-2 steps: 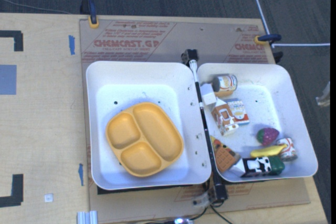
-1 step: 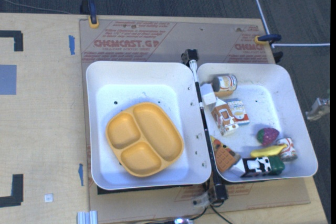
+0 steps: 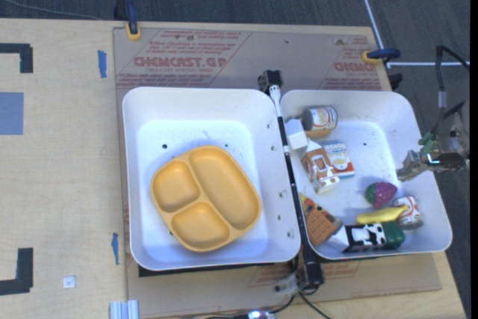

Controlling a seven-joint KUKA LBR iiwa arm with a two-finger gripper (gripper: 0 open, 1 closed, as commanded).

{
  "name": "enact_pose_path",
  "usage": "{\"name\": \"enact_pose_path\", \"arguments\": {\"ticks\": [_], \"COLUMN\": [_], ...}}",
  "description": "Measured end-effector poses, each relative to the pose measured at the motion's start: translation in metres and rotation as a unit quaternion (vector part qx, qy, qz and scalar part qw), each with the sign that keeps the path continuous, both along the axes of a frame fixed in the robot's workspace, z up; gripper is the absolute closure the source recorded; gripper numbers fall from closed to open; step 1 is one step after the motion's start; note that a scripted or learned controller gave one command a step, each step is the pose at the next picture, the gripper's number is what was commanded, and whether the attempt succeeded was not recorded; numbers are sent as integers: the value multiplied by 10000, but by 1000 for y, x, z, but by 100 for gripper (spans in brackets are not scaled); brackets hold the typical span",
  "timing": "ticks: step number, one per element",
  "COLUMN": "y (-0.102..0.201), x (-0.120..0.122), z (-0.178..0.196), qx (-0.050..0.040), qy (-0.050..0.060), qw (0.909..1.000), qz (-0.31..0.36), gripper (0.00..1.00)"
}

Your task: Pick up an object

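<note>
Camera view: the gripper (image 3: pixel 415 164) hangs at the right bin's (image 3: pixel 351 104) outer rim. Whether it is released or clenched cannot be told. Candidate objects lie just inward: a purple ball (image 3: pixel 382 193), a banana (image 3: pixel 382 215), small cartons (image 3: pixel 326 165). Risk: crowded items may shift or slip during descent. The arm is cut off at the frame edge.

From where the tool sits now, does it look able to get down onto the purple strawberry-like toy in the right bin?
Probably yes. The tool hangs at the right bin's right rim, and the purple toy lies just inward with its top uncovered. The banana crowds its lower side, so finger room there looks tight.
</note>
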State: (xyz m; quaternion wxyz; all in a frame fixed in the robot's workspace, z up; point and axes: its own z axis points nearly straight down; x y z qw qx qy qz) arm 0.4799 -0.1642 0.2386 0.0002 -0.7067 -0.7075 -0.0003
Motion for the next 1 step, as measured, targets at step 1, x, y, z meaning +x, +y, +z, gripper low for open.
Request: {"name": "enact_pose_path", "arguments": {"ticks": [1], "y": [53], "x": [15], "z": [-40], "qx": [4], "qy": [9], "qw": [10000], "qz": [-1], "gripper": [100]}}
